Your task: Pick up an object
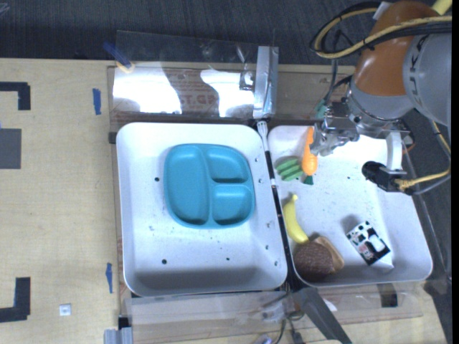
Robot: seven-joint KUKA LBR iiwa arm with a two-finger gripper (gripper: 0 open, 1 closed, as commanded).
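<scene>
Beside the green toy point(290, 168), at the right bin's point(409, 221) far left, gripper point(320, 143) hangs, fingers pinching the orange carrot point(309, 158); banana point(292, 219) lies nearer the camera.

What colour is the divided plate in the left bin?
Blue; the divided plate shows clearly in the camera view.

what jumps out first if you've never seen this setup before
The big blue divided plastic plate lying flat in the left white bin draws the eye first. Next comes the grey arm with its orange band, whose gripper hangs over the far end of the right white bin, close to an orange toy carrot. A yellow toy banana lies along that bin's left wall.
</scene>
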